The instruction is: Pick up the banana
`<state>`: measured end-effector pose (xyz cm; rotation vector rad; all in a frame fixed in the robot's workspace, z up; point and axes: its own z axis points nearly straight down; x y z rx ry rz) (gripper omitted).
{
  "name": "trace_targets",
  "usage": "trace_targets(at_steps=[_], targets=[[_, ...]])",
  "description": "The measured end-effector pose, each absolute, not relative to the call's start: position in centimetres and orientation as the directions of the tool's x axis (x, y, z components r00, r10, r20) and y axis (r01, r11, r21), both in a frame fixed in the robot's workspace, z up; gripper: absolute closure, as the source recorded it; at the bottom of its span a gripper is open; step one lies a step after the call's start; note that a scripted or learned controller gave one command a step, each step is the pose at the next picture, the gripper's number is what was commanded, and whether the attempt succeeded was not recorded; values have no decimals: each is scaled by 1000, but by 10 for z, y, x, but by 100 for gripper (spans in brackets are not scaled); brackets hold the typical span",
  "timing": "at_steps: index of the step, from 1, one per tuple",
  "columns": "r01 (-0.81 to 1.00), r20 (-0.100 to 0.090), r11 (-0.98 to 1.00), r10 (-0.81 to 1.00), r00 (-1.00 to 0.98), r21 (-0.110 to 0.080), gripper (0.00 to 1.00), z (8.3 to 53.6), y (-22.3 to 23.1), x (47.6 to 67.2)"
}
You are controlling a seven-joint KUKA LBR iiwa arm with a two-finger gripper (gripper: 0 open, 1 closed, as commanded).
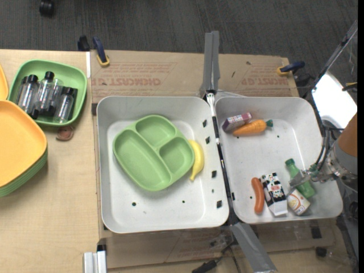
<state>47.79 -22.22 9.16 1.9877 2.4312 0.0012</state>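
The yellow banana (pixel 197 159) lies in the left bin (pixel 114 209), tucked against the right rim of a green divided plate (pixel 152 151). My gripper (pixel 308 176) hangs low over the far right side of the right bin (pixel 296 110), just above a small green bottle (pixel 294 168). The gripper is well apart from the banana, with the bins' shared wall between them. Nothing shows as held.
The right bin also holds a purple packet (pixel 237 120), a carrot (pixel 251 128), a red sausage (pixel 257 195), a small carton (pixel 275 193) and a round tan item (pixel 298 202). Left of the bins stand orange plates (pixel 20 149) and a green tray of bottles (pixel 48 92).
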Motion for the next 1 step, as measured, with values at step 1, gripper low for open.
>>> trace_targets(at_steps=[1], targets=[[977, -1, 211, 977, -211, 2, 100, 92, -222, 478]])
